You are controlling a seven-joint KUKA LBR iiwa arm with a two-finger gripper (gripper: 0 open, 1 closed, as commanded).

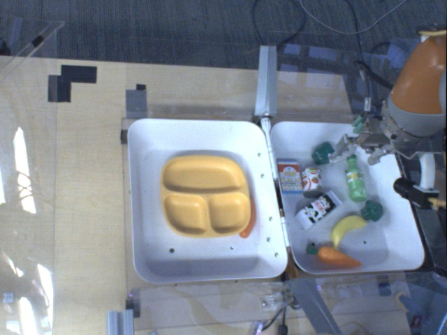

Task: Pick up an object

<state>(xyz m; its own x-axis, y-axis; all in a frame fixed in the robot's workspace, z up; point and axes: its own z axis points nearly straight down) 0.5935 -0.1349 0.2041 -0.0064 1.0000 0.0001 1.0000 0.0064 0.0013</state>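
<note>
Scene: two shallow white bins side by side on a pale wooden bench, seen from above at a slant.
Left bin [140, 187]: holds a yellow plastic plate with three compartments [206, 194], and a small orange piece [246, 227] touching the plate's right edge.
Right bin [412, 246]: holds the loose toys.
Arm: grey with an orange band [419, 82], reaching in from the right over the far right corner of the right bin.
Gripper [364, 145]: metal, low over the upper part of the right bin; whether it is released or clenched cannot be told, and nothing is seen held.
Nearest object: a light green plastic bottle [355, 180], just below the gripper toward the viewer, long axis running near to far.
Also close: a dark green round toy [323, 152], to the gripper's left.
Farther off: a yellow toy banana [346, 228], an orange toy carrot [336, 257], a black-and-white patterned small carton [316, 210], a red and white box [289, 176].
Judgement: the bottle looks the likeliest pick, needing a short move toward the viewer.
</note>
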